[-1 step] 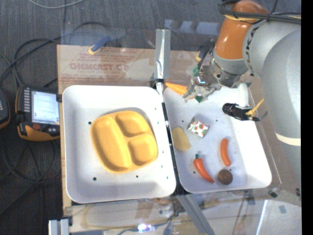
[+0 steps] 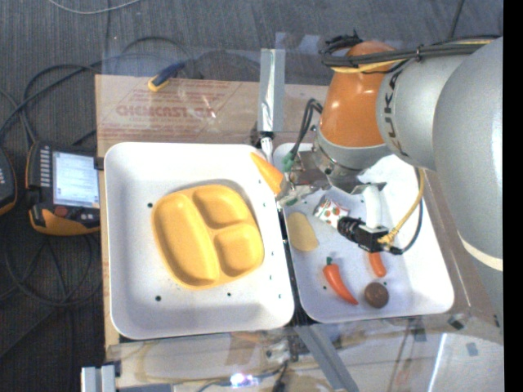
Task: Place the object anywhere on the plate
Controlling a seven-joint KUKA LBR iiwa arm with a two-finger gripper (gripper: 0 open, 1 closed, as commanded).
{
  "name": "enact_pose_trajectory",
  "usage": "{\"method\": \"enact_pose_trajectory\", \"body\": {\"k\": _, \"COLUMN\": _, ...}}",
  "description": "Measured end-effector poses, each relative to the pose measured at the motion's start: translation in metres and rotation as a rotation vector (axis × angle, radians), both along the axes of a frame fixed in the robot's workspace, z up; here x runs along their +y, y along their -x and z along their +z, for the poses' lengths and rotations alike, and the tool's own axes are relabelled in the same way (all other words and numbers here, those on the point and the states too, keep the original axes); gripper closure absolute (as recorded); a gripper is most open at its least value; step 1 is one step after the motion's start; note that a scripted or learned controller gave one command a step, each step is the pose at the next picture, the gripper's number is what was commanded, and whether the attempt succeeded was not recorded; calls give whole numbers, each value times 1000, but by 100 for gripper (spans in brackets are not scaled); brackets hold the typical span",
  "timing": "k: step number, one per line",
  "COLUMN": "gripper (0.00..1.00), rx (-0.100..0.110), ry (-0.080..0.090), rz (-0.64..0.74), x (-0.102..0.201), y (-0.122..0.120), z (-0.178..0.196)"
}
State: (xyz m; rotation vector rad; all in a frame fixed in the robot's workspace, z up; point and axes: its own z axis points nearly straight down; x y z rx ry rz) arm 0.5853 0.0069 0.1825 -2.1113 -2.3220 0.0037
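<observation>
Over the seam between the two white bins, the gripper (image 2: 288, 188) hovers with an orange, wedge-shaped piece (image 2: 265, 172) at its tip. Whether the jaws pinch that piece I cannot tell; the wrist hides them. The yellow plate (image 2: 211, 233), glossy moulded plastic with three shallow compartments, lies mid-left bin (image 2: 131, 300). A good move travels left, clears the bin wall, and lowers before release. Right bin (image 2: 425, 296): a pale oval piece (image 2: 303, 233), chilli-like carrot (image 2: 338, 282), brown ball (image 2: 376, 295).
</observation>
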Motion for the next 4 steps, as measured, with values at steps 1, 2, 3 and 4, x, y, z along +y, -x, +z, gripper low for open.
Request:
{"method": "enact_pose_trajectory", "body": {"k": 1, "gripper": 100, "rx": 0, "ry": 0, "rz": 91, "x": 63, "y": 28, "z": 0}}
{"method": "enact_pose_trajectory", "body": {"k": 2, "gripper": 100, "rx": 1, "ry": 1, "rz": -96, "x": 56, "y": 12, "z": -1}}
{"method": "enact_pose_trajectory", "body": {"k": 3, "gripper": 100, "rx": -1, "ry": 2, "rz": 49, "x": 94, "y": 31, "z": 0}}
{"method": "enact_pose_trajectory", "body": {"k": 4, "gripper": 0, "rx": -1, "ry": 2, "rz": 49, "x": 94, "y": 31, "z": 0}}
